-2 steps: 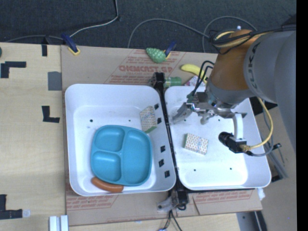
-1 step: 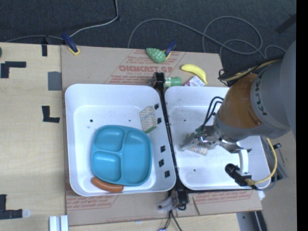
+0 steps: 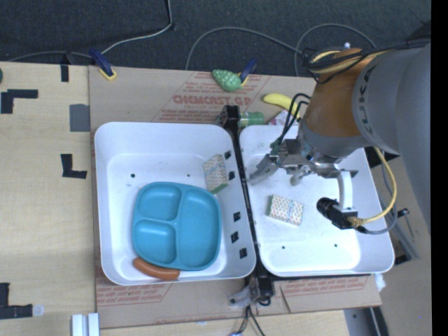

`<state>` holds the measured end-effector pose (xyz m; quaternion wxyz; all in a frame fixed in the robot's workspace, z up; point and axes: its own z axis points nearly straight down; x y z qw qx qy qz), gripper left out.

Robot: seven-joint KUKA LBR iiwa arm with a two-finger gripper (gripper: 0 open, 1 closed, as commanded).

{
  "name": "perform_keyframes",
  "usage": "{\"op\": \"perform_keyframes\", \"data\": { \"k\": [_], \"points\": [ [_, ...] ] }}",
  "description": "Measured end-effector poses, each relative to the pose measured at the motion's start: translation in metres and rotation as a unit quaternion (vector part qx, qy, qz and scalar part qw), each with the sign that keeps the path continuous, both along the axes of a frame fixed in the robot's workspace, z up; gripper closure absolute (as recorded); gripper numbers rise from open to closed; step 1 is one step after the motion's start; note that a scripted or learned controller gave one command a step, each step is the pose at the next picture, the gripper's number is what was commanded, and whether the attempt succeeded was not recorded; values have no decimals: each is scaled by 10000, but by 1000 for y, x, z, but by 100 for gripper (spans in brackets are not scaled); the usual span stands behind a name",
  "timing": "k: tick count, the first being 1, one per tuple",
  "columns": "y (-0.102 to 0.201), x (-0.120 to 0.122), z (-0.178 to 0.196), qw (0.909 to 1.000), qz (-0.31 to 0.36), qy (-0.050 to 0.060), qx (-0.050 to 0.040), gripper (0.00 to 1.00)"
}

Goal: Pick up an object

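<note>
Presently, the gripper (image 3: 278, 170) is hovering over the right bin (image 3: 364, 254) with jaws spread and gripping nothing. A patterned sponge block (image 3: 285, 209) is lying just below it, apart from the fingers. Left bin (image 3: 112, 187) is holding a blue divided plate (image 3: 176, 225), a sausage (image 3: 156, 269) and another patterned block (image 3: 215, 169).

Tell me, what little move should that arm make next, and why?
Probably drop the pincer down and toward the patterned block in the right bin. The pincer hangs above the bin floor, holding nothing, and that block lies nearest, with bare floor around it.
</note>
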<state>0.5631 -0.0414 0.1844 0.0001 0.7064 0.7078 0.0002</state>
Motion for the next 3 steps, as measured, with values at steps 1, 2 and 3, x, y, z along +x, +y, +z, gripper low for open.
{"op": "perform_keyframes", "data": {
  "k": [1, 2, 3],
  "points": [
    [-73, 23, -43, 10000, -15, 13, -9, 0],
    [-64, -8, -98, 10000, -8, -3, 0, 0],
    [-65, -8, -89, 10000, -11, -18, -14, 100]
  ]
}}
